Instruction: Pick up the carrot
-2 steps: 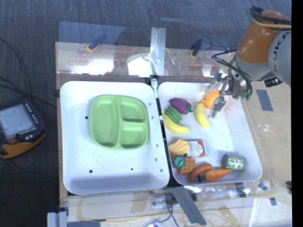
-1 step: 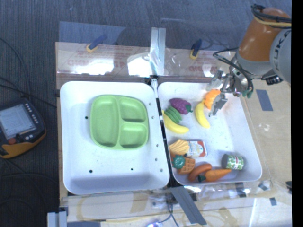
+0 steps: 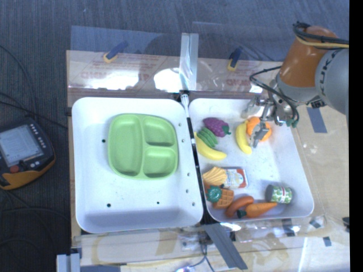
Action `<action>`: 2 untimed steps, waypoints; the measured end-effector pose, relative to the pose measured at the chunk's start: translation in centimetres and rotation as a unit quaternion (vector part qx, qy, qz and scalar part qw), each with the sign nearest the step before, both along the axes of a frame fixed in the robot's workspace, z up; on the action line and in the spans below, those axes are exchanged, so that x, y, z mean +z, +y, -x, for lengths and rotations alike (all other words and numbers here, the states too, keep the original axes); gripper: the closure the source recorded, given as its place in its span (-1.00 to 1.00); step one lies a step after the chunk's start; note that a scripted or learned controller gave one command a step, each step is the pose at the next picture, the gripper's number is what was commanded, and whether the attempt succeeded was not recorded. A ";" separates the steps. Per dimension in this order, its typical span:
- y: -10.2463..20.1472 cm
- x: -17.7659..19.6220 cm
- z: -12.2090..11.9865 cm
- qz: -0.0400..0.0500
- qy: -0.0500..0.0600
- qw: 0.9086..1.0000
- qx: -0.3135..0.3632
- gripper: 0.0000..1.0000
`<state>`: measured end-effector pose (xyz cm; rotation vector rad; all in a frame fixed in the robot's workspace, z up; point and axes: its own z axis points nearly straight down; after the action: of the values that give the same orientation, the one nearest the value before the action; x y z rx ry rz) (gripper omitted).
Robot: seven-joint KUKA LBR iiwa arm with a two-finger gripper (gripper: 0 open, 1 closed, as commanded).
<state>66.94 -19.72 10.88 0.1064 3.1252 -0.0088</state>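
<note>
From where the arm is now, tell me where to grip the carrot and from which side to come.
Grip the carrot across its thick middle, coming straight down from above. It lies flat, lengthwise along the right bin's near wall, green end touching the sausage, tip near the can. Fingers should probably close across its narrow width, where both sides look free. The gripper sits over an orange item farther back.

- Two bins side by side on desk [image 3: 329,169]; left bin [image 3: 91,208] holds divided tray [image 3: 143,146].
- Right bin [image 3: 295,169]: grapes [image 3: 215,126] at rear left, one banana [image 3: 209,149] just before them, another banana [image 3: 243,138] to their right.
- Carrot [image 3: 261,209] at front edge, can [image 3: 279,194] just behind it.
- Claw [image 3: 260,130] over rear right.
</note>
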 end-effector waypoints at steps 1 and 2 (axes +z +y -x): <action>-2.2 -1.8 0.2 -0.002 0.006 1.000 0.011 -1.00; -2.1 -0.8 -0.1 0.001 -0.001 1.000 0.012 1.00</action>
<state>67.01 -21.78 10.09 0.0693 3.1246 -0.0100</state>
